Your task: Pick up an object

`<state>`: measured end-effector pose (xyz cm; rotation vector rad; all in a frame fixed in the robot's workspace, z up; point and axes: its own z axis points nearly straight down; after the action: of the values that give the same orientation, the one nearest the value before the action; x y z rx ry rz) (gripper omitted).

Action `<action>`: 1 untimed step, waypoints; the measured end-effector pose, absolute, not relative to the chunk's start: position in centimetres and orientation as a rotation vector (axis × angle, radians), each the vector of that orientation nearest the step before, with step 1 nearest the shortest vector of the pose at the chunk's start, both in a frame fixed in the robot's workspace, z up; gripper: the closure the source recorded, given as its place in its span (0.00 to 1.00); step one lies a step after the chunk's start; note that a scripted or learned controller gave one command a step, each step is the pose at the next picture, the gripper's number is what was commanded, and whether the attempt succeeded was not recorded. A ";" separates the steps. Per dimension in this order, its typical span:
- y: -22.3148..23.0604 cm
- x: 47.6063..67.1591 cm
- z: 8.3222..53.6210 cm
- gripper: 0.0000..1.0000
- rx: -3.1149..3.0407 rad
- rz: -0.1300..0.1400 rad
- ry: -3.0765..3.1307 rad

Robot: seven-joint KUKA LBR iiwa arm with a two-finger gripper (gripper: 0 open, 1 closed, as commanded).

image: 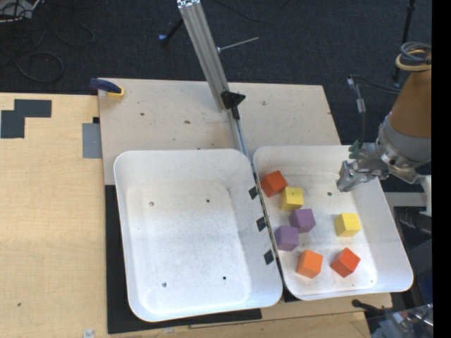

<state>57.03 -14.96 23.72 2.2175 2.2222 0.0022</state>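
Nowhere legible writing on blocks [303, 219]

Grey arm with orange band [412, 111]: running off the right edge, upper links cut away.
Grey metal two-finger end effector [350, 177]: appearing small and blurred over the right-hand shallow white plastic bin [394, 259]; finger spacing too indistinct to read.
Slanted aluminium rail [208, 55]: its foot passing out of sight between the bins.
Blue-and-yellow item [107, 87] at the pale bench [169, 111] corner: too small to identify.
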 end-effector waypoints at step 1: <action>-9.6 57.2 24.6 1.00 2.218 0.002 2.229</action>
<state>57.21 -9.57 24.60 2.2175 2.2285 0.0017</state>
